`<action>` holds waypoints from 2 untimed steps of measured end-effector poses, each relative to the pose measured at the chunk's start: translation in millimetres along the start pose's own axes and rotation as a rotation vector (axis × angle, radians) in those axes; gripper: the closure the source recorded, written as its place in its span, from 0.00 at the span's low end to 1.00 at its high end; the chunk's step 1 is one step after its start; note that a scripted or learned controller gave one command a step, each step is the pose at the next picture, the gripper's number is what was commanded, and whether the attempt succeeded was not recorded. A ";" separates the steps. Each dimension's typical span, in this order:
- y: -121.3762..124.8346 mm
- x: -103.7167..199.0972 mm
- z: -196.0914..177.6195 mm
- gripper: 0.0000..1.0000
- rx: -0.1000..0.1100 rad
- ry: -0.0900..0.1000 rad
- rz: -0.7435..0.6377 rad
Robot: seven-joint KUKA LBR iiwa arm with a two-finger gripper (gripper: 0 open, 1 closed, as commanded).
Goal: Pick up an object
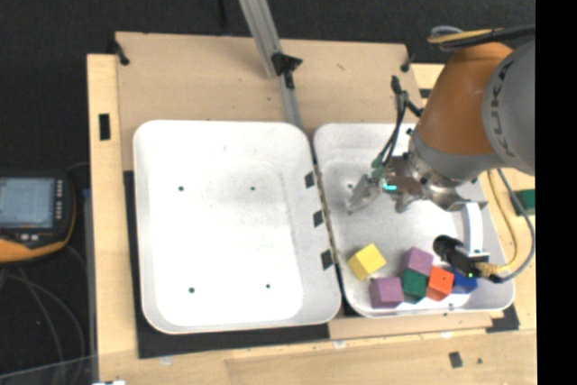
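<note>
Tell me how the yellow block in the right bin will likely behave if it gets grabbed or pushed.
The yellow block looks flat-faced and cube-like, so it will probably slide, not roll. It seems rigid, likely keeping its shape when squeezed. It lies apart from the other blocks, so a push probably moves it alone.
</note>
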State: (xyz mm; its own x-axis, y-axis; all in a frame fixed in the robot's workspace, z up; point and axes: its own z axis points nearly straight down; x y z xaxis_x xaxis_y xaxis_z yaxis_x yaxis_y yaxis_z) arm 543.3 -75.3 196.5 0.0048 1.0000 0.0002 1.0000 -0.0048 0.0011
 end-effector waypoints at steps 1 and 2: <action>0.0 -0.1 -0.1 0.00 -0.001 0.000 0.003; 0.1 -0.2 -0.1 0.00 -0.001 0.000 0.005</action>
State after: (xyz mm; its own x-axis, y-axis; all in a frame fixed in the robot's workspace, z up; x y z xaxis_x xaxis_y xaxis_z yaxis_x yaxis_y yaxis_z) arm 543.4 -75.5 196.6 0.0096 1.0000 -0.0002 1.0000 -0.0096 0.0026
